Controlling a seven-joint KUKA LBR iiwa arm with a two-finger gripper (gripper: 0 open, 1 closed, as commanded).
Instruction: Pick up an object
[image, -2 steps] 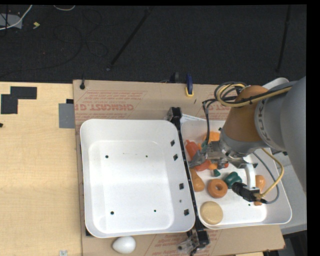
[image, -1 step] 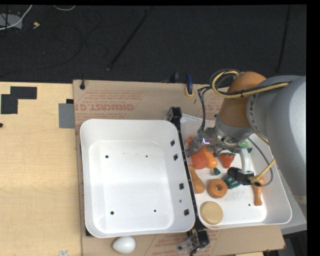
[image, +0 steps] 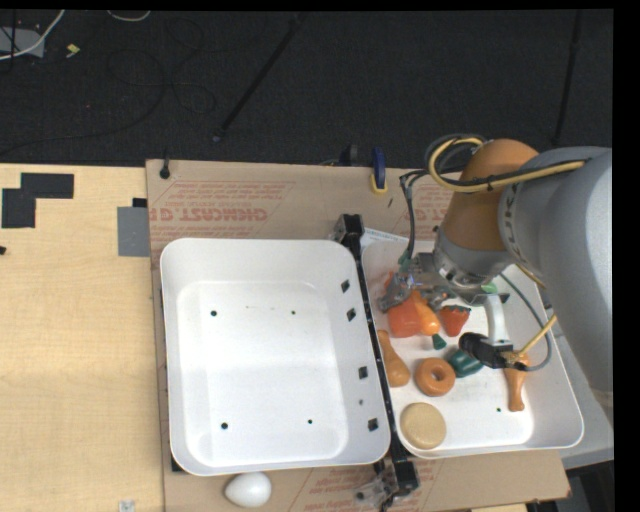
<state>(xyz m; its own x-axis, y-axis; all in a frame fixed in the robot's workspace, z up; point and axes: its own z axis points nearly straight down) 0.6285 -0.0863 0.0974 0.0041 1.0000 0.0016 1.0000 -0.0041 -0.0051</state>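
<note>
Carrot (image: 393, 358) lies lengthwise, tip toward the bin's far edge (fingers (image: 425, 290) grip unclear).

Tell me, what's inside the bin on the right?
The right bin holds toy food: an orange pepper, a donut, a tan cookie and a carrot. The arm covers whatever lies under it.

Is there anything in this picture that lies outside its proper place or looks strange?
Yes. A white egg-shaped object lies on the bench outside both bins, just below the left bin, while the other small objects all sit together in the right bin.
</note>
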